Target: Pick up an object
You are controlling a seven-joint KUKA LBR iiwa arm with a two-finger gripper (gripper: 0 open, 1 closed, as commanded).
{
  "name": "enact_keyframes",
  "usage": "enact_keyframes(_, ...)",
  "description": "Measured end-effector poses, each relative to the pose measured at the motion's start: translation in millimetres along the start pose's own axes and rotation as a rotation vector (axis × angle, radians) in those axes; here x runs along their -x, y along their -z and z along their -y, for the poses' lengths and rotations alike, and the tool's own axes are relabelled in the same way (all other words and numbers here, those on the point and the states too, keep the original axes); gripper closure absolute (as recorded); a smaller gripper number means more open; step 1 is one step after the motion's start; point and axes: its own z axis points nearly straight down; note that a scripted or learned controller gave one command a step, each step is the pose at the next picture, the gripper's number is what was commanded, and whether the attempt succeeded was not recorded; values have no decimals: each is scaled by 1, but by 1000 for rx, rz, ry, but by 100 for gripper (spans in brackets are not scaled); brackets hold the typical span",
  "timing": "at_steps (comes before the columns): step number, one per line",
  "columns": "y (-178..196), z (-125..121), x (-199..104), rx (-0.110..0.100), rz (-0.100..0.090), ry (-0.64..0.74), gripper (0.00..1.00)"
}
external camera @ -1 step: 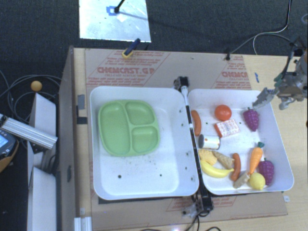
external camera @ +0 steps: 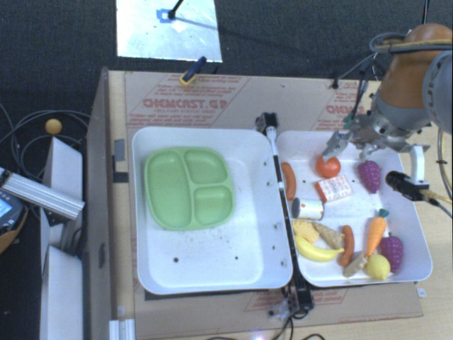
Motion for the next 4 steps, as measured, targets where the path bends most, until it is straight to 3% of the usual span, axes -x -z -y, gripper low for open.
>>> enact_keyframes(1, -78, -16, -34, 5, 3, -3, 0)
enact_keyframes(2, -98, -38, 12, 3, 3, -3, 0)
enact_keyframes(3, -38, -39, 28, 7, 3, -3, 0)
enact_keyframes(4, -66, -38, 63, 3, 3, -3, 0)
